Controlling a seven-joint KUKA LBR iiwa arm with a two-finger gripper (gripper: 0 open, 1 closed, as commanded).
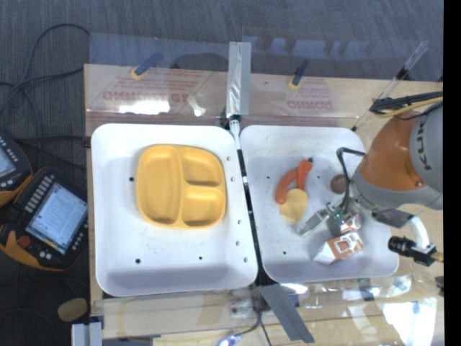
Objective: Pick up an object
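Observation:
In the right bin (288,265) lie an orange carrot-like piece (292,179), a pale yellow chunk (294,205), a small brown ball (338,184) and a white box with an orange pattern (344,245). My gripper (333,218) reaches down from the right, low over the bin floor just above the patterned box and right of the yellow chunk. A grey metal finger (311,223) points left toward the yellow chunk. Nothing is visibly between the fingers.
The left bin (115,265) holds a yellow divided tray (181,186). The arm's orange band (395,161) overhangs the right bin's far right side. Cables and handheld controllers lie off the bench to the left.

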